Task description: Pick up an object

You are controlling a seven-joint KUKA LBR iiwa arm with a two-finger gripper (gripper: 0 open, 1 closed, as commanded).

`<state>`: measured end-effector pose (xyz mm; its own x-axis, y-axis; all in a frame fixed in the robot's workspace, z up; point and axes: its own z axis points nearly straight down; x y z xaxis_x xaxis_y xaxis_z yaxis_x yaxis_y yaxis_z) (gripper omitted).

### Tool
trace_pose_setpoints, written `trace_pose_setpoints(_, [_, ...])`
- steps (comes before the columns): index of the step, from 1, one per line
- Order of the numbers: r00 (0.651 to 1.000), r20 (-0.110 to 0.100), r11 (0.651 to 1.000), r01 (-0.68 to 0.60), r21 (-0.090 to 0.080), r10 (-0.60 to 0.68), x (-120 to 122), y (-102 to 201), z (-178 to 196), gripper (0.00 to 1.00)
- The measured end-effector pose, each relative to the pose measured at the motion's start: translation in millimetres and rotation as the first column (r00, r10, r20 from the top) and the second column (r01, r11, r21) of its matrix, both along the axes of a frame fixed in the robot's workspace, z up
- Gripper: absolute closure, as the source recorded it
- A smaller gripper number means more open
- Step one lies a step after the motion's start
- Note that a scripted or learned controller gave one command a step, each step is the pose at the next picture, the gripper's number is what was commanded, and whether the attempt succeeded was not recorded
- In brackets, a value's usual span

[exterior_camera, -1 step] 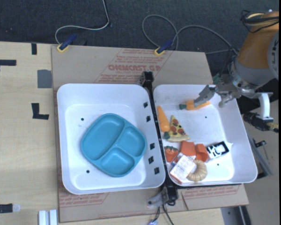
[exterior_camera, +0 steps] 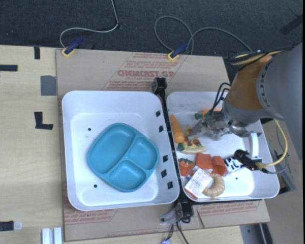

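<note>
Claw (exterior_camera: pixel 201 128) low in right bin (exterior_camera: pixel 267 189), grip state can't tell. Nearest item: orange carrot (exterior_camera: pixel 177 129), just left of claw by bin's left wall, long axis running near-to-far.

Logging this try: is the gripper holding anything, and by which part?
Cannot be told: the gripper sits low over the small toy pieces in the right white bin, its tips lost among them.

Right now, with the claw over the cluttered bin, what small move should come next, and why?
Probably a short descent: the claw hangs beside the carrot and above the yellow piece in the right bin, and nothing shows between its fingers.
</note>
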<state>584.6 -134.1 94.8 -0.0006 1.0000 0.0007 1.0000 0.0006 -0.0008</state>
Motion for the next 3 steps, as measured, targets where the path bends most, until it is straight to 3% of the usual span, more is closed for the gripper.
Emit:
trace_pose_setpoints(1, [1.0, 0.01, 1.0, 0.001, -0.007, -0.001, 53.6, 13.7, -4.0, 0.0])
trace_pose_setpoints(2, [0.999, -0.038, 1.0, 0.012, -0.011, -0.013, 75.5, 24.1, -11.8, 0.0])
trace_pose_setpoints(3, [1.0, -0.022, 1.0, 0.008, -0.011, -0.009, 78.2, 25.9, -1.4, 1.0])
